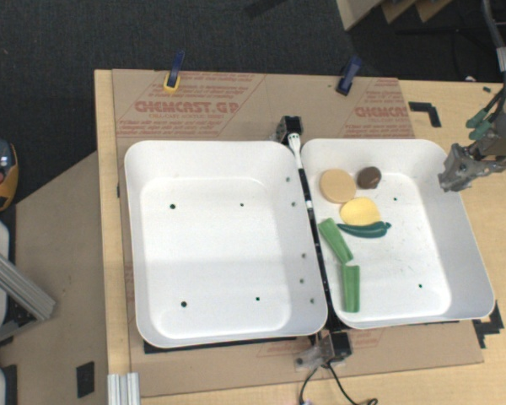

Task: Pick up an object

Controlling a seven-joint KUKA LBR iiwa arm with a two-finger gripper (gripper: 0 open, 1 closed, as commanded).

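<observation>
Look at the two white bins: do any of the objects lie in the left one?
No: the tan disc, brown ball, yellow piece and green sticks all lie in the right bin.

A cardboard sheet covers the desk, held by a yellow clamp and, seemingly, a blue clamp.
</observation>
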